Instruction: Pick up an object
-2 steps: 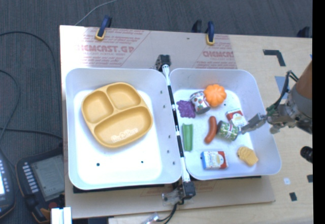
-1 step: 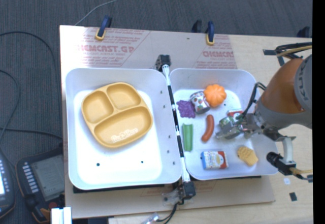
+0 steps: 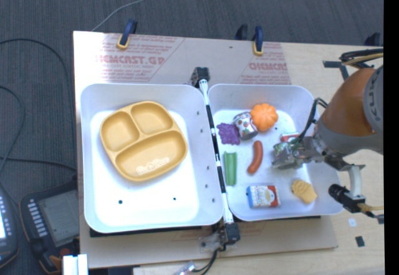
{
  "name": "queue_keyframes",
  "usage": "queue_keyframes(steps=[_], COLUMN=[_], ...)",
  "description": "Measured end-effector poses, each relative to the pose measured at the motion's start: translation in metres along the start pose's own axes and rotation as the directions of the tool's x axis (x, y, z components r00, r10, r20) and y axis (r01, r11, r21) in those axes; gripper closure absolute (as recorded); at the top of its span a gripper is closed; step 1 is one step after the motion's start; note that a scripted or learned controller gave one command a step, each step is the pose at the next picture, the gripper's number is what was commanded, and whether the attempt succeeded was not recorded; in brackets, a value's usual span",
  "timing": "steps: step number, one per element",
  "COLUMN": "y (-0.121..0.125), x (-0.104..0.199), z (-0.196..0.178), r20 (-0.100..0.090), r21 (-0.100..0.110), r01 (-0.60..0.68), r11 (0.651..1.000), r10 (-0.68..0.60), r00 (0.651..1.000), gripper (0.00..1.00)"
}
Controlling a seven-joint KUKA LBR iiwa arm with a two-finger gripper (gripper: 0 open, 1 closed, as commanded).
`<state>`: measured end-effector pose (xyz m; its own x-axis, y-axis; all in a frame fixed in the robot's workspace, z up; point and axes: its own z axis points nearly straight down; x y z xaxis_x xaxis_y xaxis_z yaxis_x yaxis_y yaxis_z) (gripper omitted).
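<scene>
Right now the tool sits low in the right bin, near that bin's right wall, just right of the red sausage. Whether it is wide, narrow or gripping anything cannot be told; the metal parts there blur into a grey tangle, with a small red-and-white scrap showing just above them.

No object is visibly lifted. The candidates all lie in the right bin: an orange pumpkin toward the far edge, a silver wrapped thing touching it on the left, purple grapes by the dividing wall, a green pod along that wall, the sausage in the middle, a small carton near the front edge and a yellow biscuit-like piece toward the front right corner.

Risks, as I judge them: the tool may close on nothing, since no item clearly sits under it; the rounded sausage could roll or be nudged aside; and so close to the right wall, the tool might catch the bin's rim.

The left bin carries a yellow divided plate, well apart from the arm. Whatever lies directly beneath the tool is hidden, and the arm is cut off at the right.
</scene>
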<state>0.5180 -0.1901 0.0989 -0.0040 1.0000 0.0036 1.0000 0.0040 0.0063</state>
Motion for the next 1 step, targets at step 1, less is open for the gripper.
queue_keyframes(steps=[1], y=[0.0848], x=[0.0871], z=[-0.1182], r20=[0.004], r21=[0.003], r01=[-0.001], r11=[1.0], r10=[0.001], r00=[1.0], gripper=[1.0])
